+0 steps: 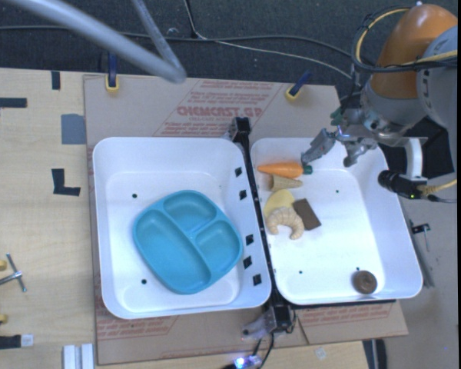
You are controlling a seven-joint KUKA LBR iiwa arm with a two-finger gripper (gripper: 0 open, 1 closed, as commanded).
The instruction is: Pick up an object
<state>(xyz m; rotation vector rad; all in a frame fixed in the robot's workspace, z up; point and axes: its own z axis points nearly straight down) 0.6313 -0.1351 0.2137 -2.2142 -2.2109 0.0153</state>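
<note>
In the left shallow white bin (107, 206) lies a light blue plastic plate with three compartments (187, 241), and nothing is on it. To the right of this plate, past the black divider between the bins (253, 221), is the right white bin (392, 237) with the small objects. Nearest the divider there is a pale yellow piece shaped like a banana (279, 201), with a tan croissant-shaped toy (286, 222) just below it and touching it. A dark brown flat block (306, 214) leans against the croissant on its right side. Above these, further from the plate, lies an orange toy carrot (280, 171). A small round brown object (364, 282) rests alone near the bin's lower right corner.

The two-finger gripper (334, 146) hangs over the upper part of the right bin, its fingers spread apart, with one fingertip just beside the green end of the carrot. Nothing is between the fingers. I judge this as the approach step, with the carrot as the probable target. The next move would need the gripper centred over the carrot, lowered, and closed across its narrow width.
</note>
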